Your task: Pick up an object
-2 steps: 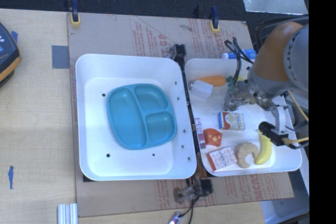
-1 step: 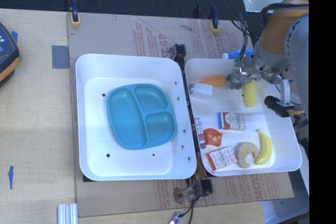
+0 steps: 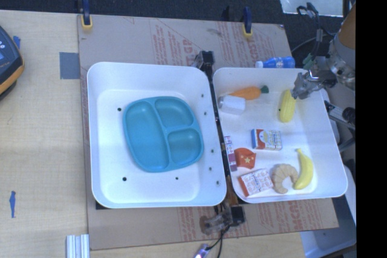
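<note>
Right white bin (image 3: pixel 329 148) holds toy food; left bin (image 3: pixel 103 130) holds a blue tray (image 3: pixel 163 133). The claw (image 3: pixel 300 89) hovers at the right bin's far edge, approach step, grip state unclear. Corn cob (image 3: pixel 286 106) lies just beside and below it; lowering onto it seems next

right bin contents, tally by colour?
Yellow: 2, corn, banana
Orange: 1, carrot
White: 1, cup
Red: 2, pouch, packet
Blue and white: 1, carton
Tan: 1, croissant
Total: 8
</note>
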Action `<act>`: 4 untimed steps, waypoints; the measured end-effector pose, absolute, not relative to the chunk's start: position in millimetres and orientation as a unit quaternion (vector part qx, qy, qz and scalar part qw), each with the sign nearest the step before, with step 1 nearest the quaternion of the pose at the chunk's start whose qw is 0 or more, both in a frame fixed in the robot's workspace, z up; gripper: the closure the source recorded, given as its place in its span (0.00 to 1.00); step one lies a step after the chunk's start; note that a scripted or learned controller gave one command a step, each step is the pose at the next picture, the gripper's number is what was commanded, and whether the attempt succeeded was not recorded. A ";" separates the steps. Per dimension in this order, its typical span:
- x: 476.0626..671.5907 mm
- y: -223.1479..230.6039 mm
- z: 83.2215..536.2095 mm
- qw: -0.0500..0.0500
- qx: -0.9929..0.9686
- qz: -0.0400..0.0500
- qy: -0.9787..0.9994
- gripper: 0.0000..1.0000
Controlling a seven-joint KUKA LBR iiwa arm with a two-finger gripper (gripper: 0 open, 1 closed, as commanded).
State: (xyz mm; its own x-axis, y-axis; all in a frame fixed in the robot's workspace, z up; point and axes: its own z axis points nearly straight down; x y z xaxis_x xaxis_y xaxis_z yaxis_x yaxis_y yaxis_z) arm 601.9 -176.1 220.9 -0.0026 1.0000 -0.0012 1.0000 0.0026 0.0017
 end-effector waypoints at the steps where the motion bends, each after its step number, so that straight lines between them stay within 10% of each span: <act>1: 634.4 -212.2 162.7 -0.001 0.706 -0.001 0.708 0.00; 2: 586.8 -174.0 91.1 -0.002 0.706 -0.002 0.708 0.00; 3: 656.9 -195.2 215.6 0.001 0.706 0.000 0.709 0.00; 4: 597.8 -194.5 91.5 -0.001 0.706 -0.001 0.709 0.00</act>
